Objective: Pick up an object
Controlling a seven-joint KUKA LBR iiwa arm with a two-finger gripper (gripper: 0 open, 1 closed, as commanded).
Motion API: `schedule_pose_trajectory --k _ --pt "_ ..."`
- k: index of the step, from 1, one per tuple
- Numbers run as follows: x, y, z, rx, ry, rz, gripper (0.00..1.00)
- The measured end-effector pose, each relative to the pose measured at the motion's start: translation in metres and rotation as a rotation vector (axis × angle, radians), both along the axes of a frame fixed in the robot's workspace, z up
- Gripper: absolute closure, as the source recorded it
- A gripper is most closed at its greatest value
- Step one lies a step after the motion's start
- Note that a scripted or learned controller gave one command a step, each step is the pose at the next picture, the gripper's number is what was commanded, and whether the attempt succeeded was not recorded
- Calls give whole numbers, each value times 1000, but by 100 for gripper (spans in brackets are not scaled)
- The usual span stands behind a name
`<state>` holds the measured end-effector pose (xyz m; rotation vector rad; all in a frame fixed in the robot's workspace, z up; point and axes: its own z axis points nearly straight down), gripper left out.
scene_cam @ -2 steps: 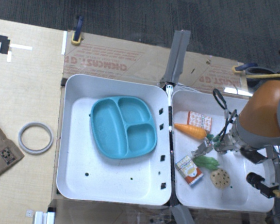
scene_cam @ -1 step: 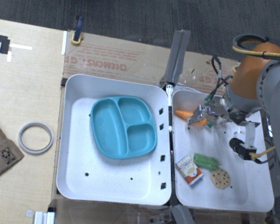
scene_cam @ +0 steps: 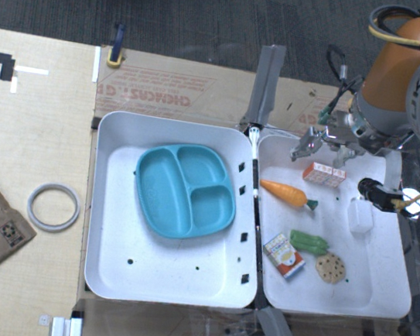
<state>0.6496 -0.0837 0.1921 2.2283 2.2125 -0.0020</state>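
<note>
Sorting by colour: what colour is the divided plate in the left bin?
Light blue divided plate, camera view.

End effector (scene_cam: 325,144) above right bin (scene_cam: 377,306), near small box (scene_cam: 325,174).

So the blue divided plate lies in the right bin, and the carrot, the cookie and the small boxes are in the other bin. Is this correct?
Not quite. The camera view shows the blue divided plate in the left bin, not the right one. The carrot, the cookie and the small boxes are in the right bin, so they are indeed in the other bin.
</note>
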Motion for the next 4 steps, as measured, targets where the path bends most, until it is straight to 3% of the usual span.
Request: schedule_pose_trajectory --k 1,3,4 --pt "10 -24 -65 -6 -30 66 0" --pt "-3 -25 -73 -18 -54 134 0" --pt "-43 -16 -100 0 0 120 0"
